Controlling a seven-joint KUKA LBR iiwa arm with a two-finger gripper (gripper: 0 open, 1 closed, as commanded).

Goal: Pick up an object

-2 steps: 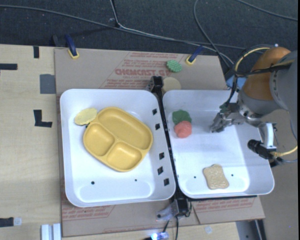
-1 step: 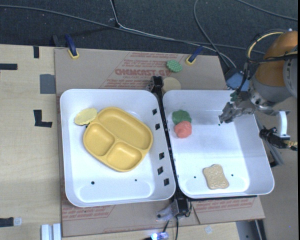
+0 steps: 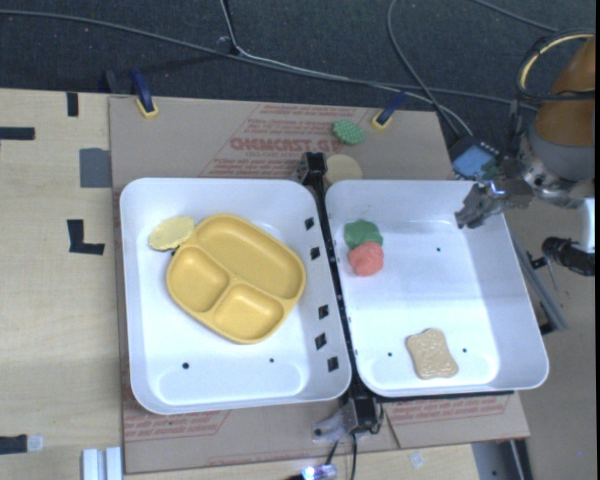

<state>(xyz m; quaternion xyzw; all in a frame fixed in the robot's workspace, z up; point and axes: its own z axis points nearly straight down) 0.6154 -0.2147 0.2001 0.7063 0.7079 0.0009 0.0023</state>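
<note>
In the right bin [image 3: 500, 298] lie a green piece [image 3: 362, 233] and a red-orange piece [image 3: 366, 259], touching each other near the bin's left wall. A tan toast-shaped piece [image 3: 431, 354] rests near the bin's front edge. My gripper [image 3: 474, 211] hangs over the right bin's back right corner, well to the right of the green and red pieces and apart from them. Nothing shows between its fingers.
The left bin [image 3: 150, 348] holds a yellow divided plate [image 3: 236, 277] and a pale yellow round piece [image 3: 170, 233] at its upper left. A green round piece [image 3: 348, 131] lies on the cardboard behind the bins. Cables run across the dark floor at the back.
</note>
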